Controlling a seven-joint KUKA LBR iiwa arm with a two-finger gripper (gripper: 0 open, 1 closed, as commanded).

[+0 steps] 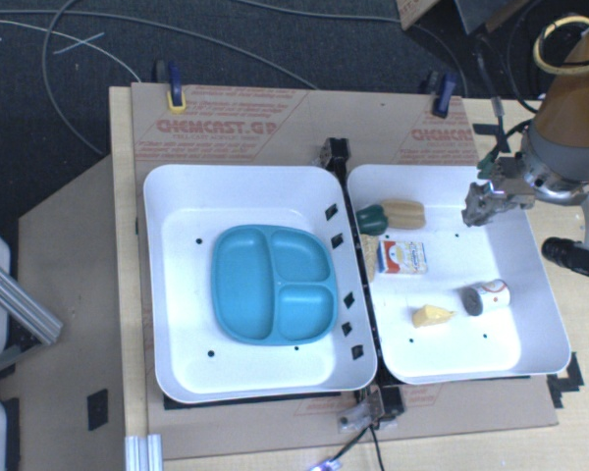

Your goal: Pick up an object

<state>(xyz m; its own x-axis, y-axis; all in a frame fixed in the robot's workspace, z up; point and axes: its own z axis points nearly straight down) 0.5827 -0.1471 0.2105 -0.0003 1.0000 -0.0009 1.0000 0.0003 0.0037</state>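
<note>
The right bin (530, 302) holds several small objects. A green and tan piece (391, 216) lies at its upper left. Just below that sits a flat white and red packet (401, 257). A yellow wedge (432, 315) rests lower down, with a grey and white object (483, 296) to its right. My gripper (478, 204) hangs over the bin's upper right part, apart from all of these, and nothing shows between its fingers.
The left bin (177, 263) carries a blue divided tray (273, 284). A black divider with clips (346, 253) runs between the two bins. Blue clamps (176, 90) pin the cardboard base at the back. Cables trail across the dark floor behind.
</note>
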